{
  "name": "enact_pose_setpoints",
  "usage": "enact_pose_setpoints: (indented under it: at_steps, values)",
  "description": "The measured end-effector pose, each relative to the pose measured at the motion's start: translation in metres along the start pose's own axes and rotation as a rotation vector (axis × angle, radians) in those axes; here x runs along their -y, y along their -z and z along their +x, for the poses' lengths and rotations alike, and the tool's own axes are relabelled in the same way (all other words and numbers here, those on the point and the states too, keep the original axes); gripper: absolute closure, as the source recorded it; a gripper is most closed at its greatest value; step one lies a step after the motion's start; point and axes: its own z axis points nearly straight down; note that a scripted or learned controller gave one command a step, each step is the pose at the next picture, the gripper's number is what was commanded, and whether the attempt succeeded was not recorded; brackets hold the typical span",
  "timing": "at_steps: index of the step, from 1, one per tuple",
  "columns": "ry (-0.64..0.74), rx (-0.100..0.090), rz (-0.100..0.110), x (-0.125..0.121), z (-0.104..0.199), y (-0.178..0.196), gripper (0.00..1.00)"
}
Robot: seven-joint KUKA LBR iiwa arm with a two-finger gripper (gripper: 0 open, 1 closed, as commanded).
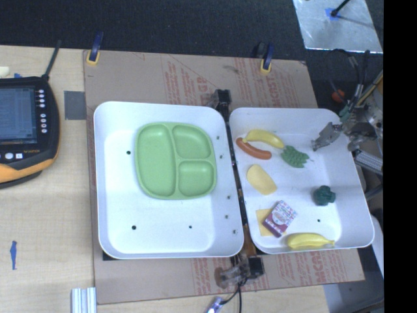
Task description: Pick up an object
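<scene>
The right bin (pixel 345 175) holds several toy foods. A yellow banana (pixel 263 137) and a red sausage (pixel 253 149) lie at its upper left. Next to them are a green leafy piece (pixel 296 156) and a yellow chip-like piece (pixel 261 178). A dark green lump (pixel 324 195) rests toward the right. A pink packet (pixel 280 217) lies on a yellow slice (pixel 262 220) near the front, with a second banana (pixel 310 241) at the front edge. My gripper (pixel 323 139) hangs over the bin's upper right, clear of every object.
The left bin (pixel 117 207) bears a green divided plate (pixel 176 160). An orange-edged teach pendant (pixel 23 129) lies on the bench at far left. Clamps (pixel 264 57) hold the cardboard underlay at the back.
</scene>
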Motion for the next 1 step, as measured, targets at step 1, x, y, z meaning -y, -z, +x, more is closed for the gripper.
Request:
enact_pose_setpoints:
  at_steps: [1]
  values:
    - [0.001, 0.0, 0.002, -0.0346, 0.0175, -0.0814, 0.0]
